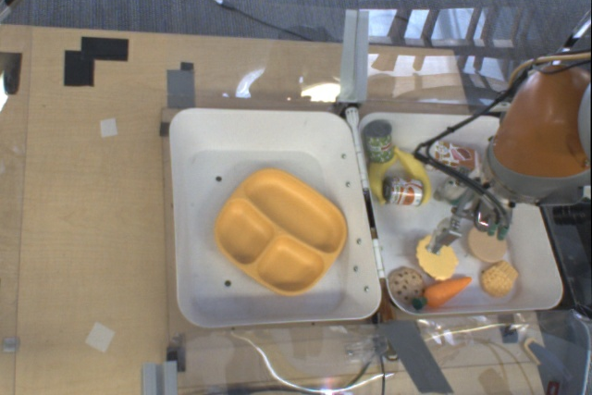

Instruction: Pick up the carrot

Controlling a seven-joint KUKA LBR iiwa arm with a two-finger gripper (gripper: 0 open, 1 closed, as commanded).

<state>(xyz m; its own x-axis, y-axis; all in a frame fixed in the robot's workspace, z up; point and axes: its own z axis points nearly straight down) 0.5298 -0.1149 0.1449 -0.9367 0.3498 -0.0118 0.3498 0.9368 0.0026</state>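
The carrot [447,290] is lying at the front of the right bin [541,287], between a cookie [405,281] and a waffle [499,277] — untouched. The gripper [447,237] is hovering above a yellow chip [437,258], fingers slightly parted and gripping nothing.

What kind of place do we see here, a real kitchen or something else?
Probably a robot test bench in a lab, not a kitchen. The right bin holds toy food such as the carrot, the left bin holds a yellow divided plate, and the grey and orange arm reaches in with its pincer.
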